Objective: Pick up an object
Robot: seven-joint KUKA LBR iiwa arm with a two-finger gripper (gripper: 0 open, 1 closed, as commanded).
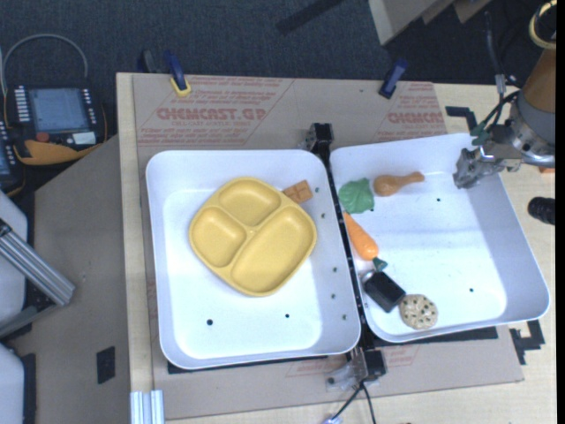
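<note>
At the far right corner of the right bin (494, 237) we see the gripper (468, 168) hanging over the rim, with nothing between its tips; whether it is apart or together we cannot tell at this size. What we might pick lies well apart from it, crowded along the bin's left wall: a drumstick (397, 182) toward the far side, a green leafy piece (356, 195) just beside it, a carrot (360, 235) nearer to us, then a black block (384, 291) touching or almost touching a cookie (418, 311) at the near edge. The left bin (177, 299) holds a yellow divided plate (253, 235) and a small brown block (298, 191) at the plate's far right edge. We judge the main risks to be these: a descent where the gripper now hangs would meet the sloped wall or bare floor and close on nothing; a reach toward the left wall leaves little room for a tip between object and wall; and the crowding could make us nudge a neighbour or catch two things at once.
</note>
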